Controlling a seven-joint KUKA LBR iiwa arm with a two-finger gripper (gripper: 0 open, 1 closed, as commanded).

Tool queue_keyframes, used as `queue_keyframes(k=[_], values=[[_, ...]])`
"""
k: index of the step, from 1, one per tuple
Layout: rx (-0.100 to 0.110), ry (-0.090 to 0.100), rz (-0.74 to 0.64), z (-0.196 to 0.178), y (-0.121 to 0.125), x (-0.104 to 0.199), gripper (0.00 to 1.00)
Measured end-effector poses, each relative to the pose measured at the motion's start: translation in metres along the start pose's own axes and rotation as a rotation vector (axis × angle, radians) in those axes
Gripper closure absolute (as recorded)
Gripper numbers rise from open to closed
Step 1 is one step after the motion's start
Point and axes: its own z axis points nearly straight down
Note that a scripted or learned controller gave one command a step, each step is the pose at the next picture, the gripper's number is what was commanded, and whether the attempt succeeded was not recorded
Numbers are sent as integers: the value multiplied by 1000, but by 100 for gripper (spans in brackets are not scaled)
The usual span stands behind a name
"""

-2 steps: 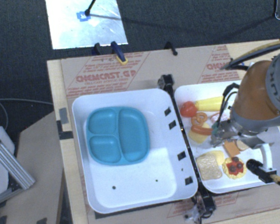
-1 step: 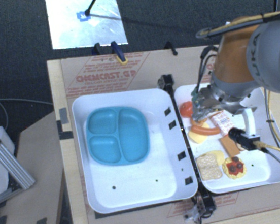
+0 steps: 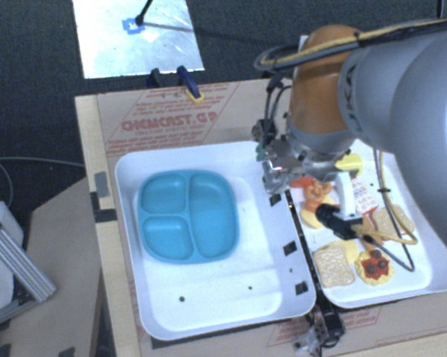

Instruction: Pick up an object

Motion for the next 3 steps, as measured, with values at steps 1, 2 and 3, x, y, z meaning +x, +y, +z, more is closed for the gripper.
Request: queue_keyframes(k=[1,2,3], values=[[9,-2,10,-10,-106,18,100],[8,-2,2,51,-104,78,100],[4,-4,12,102,-92,61,100]])
